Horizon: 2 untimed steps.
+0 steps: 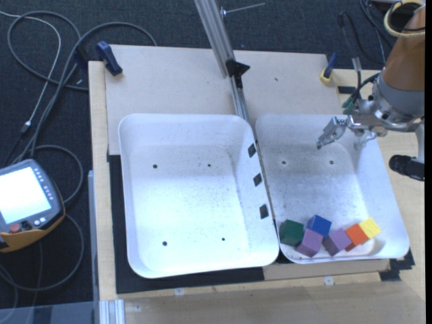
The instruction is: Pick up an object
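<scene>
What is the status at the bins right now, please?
Gripper over right bin's far end, nothing between fingers. Blocks clustered at near edge, untouched. Nothing in the way.

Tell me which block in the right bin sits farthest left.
The green block, at the left end of the cluster along the right bin's near edge; the blue, purple, orange and yellow ones all lie to its right.

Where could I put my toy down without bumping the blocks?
The left bin is bare all over. The right bin is bare from the gripper down to the blocks. Crowded: its near edge, from the green block to the yellow block.
</scene>
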{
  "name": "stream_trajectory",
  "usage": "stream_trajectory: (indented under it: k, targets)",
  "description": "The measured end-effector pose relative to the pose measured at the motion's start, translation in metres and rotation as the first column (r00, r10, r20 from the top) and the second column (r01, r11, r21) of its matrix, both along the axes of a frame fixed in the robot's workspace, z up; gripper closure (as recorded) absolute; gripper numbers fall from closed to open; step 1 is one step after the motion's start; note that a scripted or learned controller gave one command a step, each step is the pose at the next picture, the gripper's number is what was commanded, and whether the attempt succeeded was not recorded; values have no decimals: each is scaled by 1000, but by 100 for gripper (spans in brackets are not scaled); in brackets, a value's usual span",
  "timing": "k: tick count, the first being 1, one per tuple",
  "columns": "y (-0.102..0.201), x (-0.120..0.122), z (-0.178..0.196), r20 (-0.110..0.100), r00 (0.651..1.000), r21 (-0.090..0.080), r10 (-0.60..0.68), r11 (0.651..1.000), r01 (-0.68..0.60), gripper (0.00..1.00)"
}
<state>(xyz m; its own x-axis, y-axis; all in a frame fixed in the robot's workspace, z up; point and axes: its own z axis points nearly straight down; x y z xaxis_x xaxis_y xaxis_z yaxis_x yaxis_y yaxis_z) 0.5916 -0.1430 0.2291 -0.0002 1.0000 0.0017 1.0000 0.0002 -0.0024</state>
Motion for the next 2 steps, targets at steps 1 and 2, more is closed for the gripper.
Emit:
stream_trajectory:
  k: [1,2]
  targets:
    - [-21,-4,13,6,1000,-3,-1,1000,1,0]
    - [3,-29,-135,-8,1000,3,0,1000,0,0]
